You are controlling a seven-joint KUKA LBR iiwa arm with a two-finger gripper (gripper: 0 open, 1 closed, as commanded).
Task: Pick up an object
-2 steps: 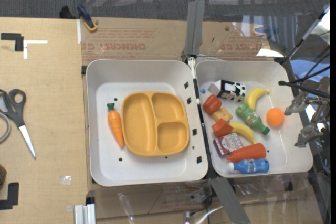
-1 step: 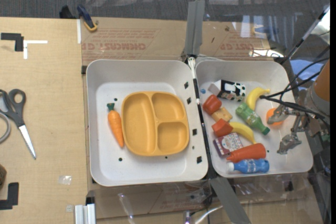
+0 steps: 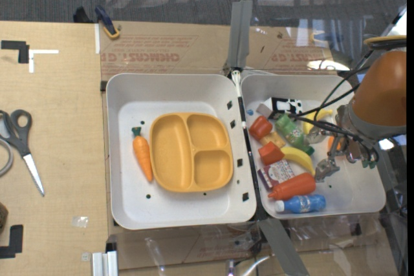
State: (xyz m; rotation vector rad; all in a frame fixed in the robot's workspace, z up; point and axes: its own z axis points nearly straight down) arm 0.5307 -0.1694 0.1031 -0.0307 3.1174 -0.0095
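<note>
White bins sit side by side: the left bin [image 3: 123, 158] holds a yellow divided plate [image 3: 191, 152] and a toy carrot [image 3: 142, 155]. The right bin [image 3: 362, 194] holds jumbled toy food [image 3: 284, 158], where the gripper [image 3: 330, 161] hangs empty, fingers apart, just beside a banana [image 3: 299, 158]

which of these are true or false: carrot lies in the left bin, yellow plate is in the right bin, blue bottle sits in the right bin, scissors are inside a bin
1. The carrot lies in the left bin: true, beside the plate.
2. The yellow divided plate is in the right bin: false, it sits in the left bin.
3. The blue bottle sits in the right bin: true, near its front edge.
4. The scissors are inside a bin: false, they lie on the bench to the left of both bins.
</note>
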